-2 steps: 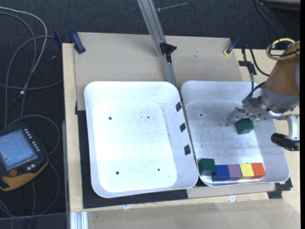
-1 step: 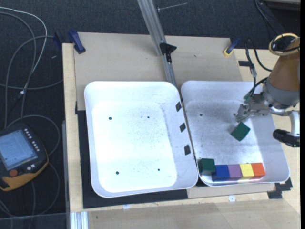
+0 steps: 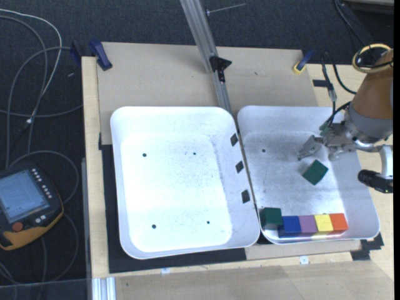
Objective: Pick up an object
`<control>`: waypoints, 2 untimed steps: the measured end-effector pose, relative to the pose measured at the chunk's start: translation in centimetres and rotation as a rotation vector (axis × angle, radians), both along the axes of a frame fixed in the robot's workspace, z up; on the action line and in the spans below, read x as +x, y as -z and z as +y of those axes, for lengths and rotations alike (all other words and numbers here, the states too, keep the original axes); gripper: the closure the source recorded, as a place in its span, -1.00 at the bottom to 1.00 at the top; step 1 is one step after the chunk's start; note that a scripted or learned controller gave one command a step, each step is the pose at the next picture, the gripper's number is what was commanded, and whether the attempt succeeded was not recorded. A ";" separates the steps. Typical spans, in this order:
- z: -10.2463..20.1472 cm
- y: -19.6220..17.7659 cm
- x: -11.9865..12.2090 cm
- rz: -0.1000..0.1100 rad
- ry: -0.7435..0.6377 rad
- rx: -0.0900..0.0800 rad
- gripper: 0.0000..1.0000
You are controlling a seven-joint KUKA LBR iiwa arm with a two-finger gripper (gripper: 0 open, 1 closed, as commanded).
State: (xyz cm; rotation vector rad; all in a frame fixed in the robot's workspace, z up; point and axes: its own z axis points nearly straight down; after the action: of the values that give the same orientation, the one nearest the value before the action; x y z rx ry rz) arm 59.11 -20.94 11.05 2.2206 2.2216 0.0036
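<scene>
Right now my claw [image 3: 320, 149] hangs spread wide, holding nothing, just above a dark green cube [image 3: 315, 172] lying tilted on the right bin's [image 3: 275, 130] floor, apart from 5 coloured blocks [image 3: 304, 222].

The bench [image 3: 162, 80] was a pale wooden board set on dark carpet [image 3: 125, 11]. Two shallow white bins lay on it side by side, touching along their inner edges: the left bin [image 3: 125, 130] and the right bin [image 3: 275, 120]. A black mat [image 3: 115, 255] showed under the left bin along its left and front edges. Two blue clamps [image 3: 100, 55] gripped the bench's back edge near its corners. A metal pole [image 3: 203, 36] rose from the bench just behind the bins' join.
</scene>
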 end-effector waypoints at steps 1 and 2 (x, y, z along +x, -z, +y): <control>3.8 1.2 -4.2 0.007 0.000 0.003 -1.00; 3.7 0.0 -3.9 0.001 0.000 0.000 1.00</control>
State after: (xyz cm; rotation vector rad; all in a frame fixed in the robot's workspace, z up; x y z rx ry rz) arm 55.18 -17.28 11.04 2.2204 2.2225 0.0033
